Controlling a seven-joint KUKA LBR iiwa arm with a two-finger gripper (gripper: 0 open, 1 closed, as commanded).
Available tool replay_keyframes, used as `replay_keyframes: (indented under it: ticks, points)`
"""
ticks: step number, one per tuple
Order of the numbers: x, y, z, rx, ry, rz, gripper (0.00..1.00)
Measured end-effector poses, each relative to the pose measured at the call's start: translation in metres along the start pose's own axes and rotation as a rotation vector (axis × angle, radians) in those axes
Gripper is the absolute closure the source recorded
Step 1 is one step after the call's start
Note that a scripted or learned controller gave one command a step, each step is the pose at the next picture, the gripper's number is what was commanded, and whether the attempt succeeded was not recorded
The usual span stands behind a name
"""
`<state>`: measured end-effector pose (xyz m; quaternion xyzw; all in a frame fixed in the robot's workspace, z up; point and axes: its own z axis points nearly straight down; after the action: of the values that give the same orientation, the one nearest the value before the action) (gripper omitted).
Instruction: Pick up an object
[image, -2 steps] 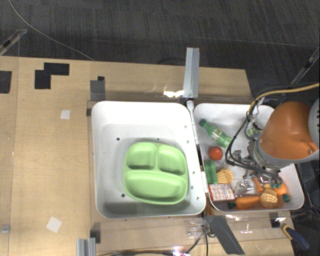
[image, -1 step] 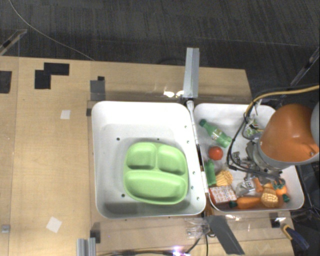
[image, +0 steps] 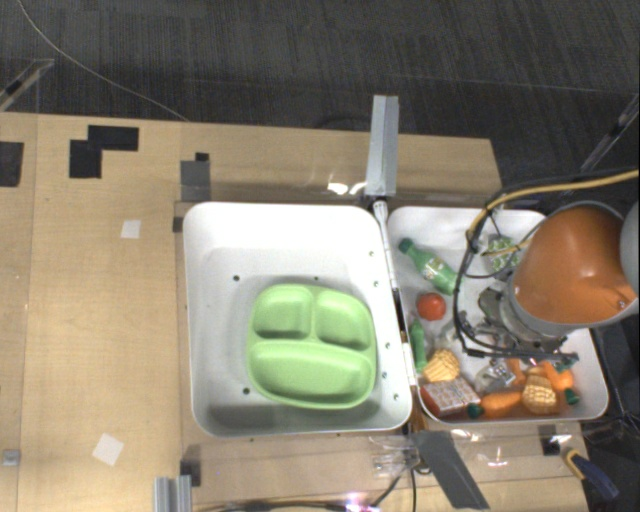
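The right bin (image: 440, 222) holds a heap of toy food: a green bottle (image: 428, 264), a red tomato (image: 431, 306), a yellow corn cob (image: 441, 366), a brown box (image: 451, 397), an orange carrot (image: 500, 404) and another corn piece (image: 540, 392). The arm's orange band (image: 570, 265) hangs over this bin's right half. Beneath it the gripper (image: 512, 352) reaches down among the items near the bin's front. The wrist and cables hide its tips.
The left bin (image: 215, 250) carries a green divided tray (image: 312, 343). A grey post (image: 383, 145) stands at the back between the bins. Cables (image: 480, 240) loop beside the wrist. Wooden bench surface spreads to the left.
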<state>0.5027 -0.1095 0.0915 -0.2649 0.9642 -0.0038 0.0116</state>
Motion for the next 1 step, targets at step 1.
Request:
replay_keyframes:
  ticks: [1]
  points:
    - [0.0067,-0.0068,-0.0041,-0.009,0.009,-0.214,0.0]
